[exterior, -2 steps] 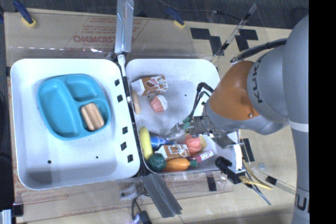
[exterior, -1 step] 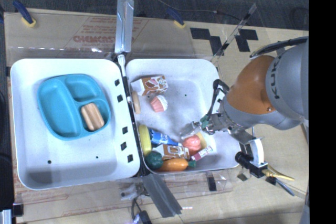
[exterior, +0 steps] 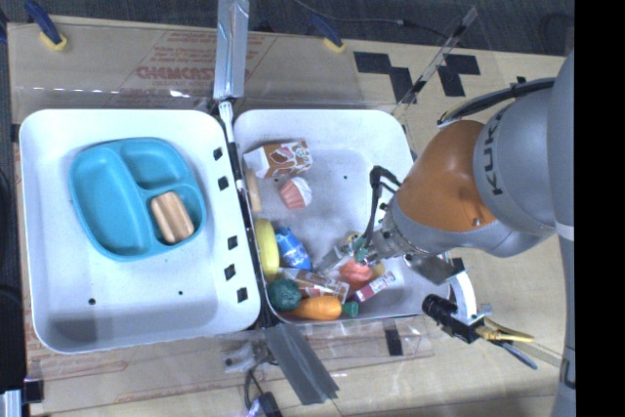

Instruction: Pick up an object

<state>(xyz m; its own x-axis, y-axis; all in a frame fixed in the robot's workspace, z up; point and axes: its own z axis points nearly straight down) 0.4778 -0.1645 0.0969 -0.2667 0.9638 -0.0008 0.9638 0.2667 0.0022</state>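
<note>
My arm (exterior: 488, 181) dips into the right bin (exterior: 391, 137) | gripper (exterior: 363, 254) down in the toy pile (exterior: 322, 273), grip unreadable from here | smooth carrot (exterior: 320, 309) at the near wall | blue plastic plate (exterior: 132, 195) left

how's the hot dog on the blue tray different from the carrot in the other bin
The hot dog is tan-brown and lies alone in a compartment of the blue tray in the left bin; the carrot is orange and sits crowded among other toys at the right bin's near edge. The hot dog lies nearly upright in the view, the carrot sideways. Both are small elongated toy foods.
</note>
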